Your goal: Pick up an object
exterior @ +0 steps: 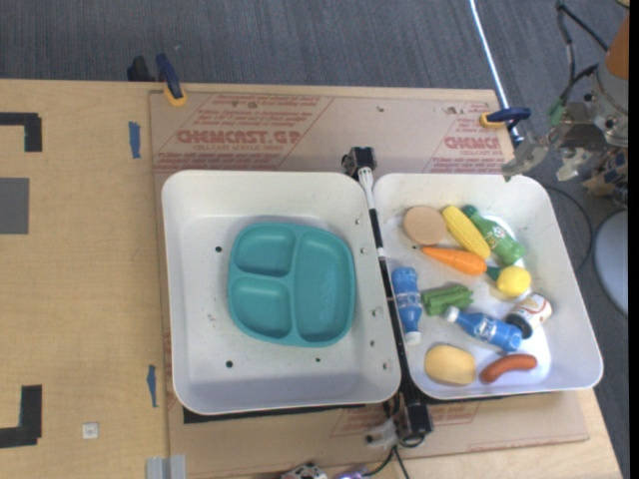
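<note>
Beyond the right bin [569,297]'s far corner hangs my gripper [559,153]; its grip state I cannot tell. Toys crowd that bin. I judge the corn [464,230], near its far wall, best approached from straight above.

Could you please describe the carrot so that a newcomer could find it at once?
Look in the right bin, the one crowded with toy food. The carrot lies near its middle, just below the yellow corn cob. It alone is orange and tapers to a point.
</note>
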Robot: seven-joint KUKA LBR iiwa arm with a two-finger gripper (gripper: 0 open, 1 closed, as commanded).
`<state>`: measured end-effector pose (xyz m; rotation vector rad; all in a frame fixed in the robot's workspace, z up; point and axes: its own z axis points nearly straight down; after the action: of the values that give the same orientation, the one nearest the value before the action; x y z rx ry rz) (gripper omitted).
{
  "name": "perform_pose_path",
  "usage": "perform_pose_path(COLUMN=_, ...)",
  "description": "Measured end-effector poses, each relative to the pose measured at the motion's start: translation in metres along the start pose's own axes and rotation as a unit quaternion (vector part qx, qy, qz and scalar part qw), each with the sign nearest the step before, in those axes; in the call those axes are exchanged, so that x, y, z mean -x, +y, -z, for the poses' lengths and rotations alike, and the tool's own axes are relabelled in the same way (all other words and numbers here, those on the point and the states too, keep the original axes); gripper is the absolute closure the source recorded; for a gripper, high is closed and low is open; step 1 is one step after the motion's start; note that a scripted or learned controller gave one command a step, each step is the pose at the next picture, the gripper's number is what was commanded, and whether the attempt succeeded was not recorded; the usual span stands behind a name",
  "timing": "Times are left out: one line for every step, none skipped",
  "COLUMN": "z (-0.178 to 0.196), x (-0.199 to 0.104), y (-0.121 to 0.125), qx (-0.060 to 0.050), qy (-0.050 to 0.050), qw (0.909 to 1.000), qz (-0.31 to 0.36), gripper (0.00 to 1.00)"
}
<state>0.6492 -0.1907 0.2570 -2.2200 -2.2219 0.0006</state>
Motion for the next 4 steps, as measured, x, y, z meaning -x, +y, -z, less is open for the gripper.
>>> perform_pose_path(z=-0.148, x=-0.059, y=-0.028, qx=0.000, qy=0.000, qw=0.9999, qz=-0.016, gripper=0.00)
perform_pose_path(z=-0.171, x=-0.078, y=-0.059, qx=0.001, qy=0.000, qw=0.9976, qz=0.069, gripper=0.00)
perform_pose_path(z=-0.160, x=-0.078, y=-0.058, qx=0.004, qy=-0.001, qw=0.9977, qz=0.068, gripper=1.00)
perform_pose_path(z=-0.072, x=-0.127, y=-0.042, qx=0.001, qy=0.000, qw=0.9988, qz=-0.049, gripper=1.00)
